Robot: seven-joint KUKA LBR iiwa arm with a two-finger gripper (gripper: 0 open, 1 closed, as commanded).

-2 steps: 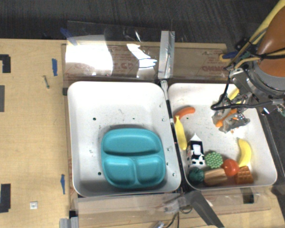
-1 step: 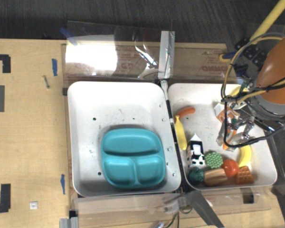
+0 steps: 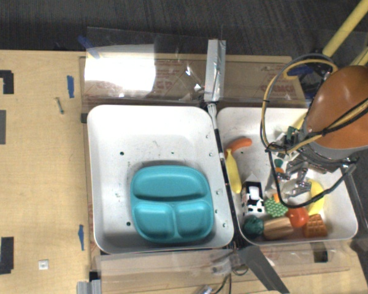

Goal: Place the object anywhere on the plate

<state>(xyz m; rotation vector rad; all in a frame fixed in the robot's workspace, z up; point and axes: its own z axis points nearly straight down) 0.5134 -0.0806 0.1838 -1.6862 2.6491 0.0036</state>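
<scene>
I see the teal plate (image 3: 170, 210) lying in the left bin (image 3: 104, 133), and my hand (image 3: 292, 182) down in the right bin (image 3: 340, 222) over a heap of toy food (image 3: 282, 216); I cannot tell whether it is apart or together

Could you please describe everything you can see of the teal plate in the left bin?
The teal plate is a rounded-rectangle divided tray, plastic by its look, with one long compartment at the far side and two smaller ones nearer the camera. It lies flat, right way up, on the floor of the left bin, toward its near edge. Nothing lies in its compartments, and nothing but the bin touches it.
</scene>
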